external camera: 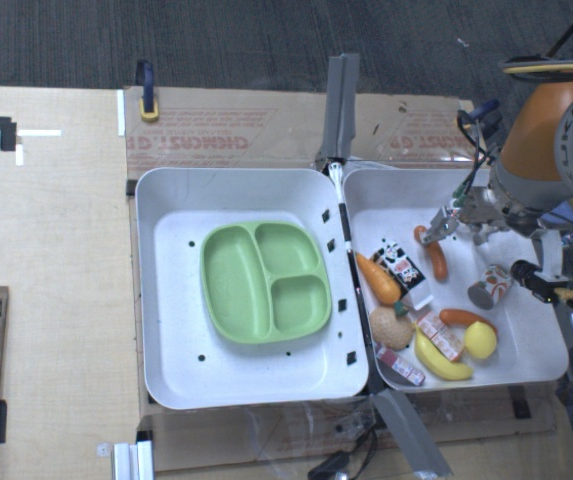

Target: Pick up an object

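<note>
- Left to right, quick pass: the worktop carries a left bin with a green divided plate in it, flat, three compartments, nothing on it.
- Right bin holds the candidates: a carrot by its left wall, a black-and-white carton just beside that, a brown round item below, a banana, a yellow lemon-like piece, two red sausages, a small can.
- Claw hangs over the upper sausage, at its top end; cannot tell whether it is spread or closed, and nothing visibly sits in it.
- Step, my read: approach/pre-grasp, no pick done yet.
- Next move likely needs a straight descent centred on the sausage, clear of the carton, then close and lift.
- Risk: the sausage rolls or slips away.
</note>
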{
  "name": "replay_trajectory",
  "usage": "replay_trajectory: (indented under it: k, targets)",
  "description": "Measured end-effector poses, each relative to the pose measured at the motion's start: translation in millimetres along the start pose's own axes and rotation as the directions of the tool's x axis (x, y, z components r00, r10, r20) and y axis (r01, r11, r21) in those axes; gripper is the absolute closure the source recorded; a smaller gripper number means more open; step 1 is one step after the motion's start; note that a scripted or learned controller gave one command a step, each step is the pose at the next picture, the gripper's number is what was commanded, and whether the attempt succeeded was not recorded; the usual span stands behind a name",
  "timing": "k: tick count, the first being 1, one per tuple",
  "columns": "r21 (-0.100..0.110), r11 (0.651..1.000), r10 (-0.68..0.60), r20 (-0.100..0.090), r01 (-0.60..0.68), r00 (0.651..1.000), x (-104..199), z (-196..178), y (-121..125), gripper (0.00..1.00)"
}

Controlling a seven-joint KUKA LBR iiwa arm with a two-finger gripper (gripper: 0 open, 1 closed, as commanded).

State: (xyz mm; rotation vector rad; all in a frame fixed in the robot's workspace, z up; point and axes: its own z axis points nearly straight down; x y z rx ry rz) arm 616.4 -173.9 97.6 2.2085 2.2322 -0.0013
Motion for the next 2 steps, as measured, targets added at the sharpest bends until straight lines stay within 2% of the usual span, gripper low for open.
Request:
replay_trajectory:
  k: [1, 2]
  targets:
    - [0.0, 1.0, -0.002, 0.002, 0.002, 1.0, 0, -9, 0, 1.0]
    - [-0.001, 0.998, 0.057, 0.0, -0.057, 0.998, 34, -95, 44, 1.0]
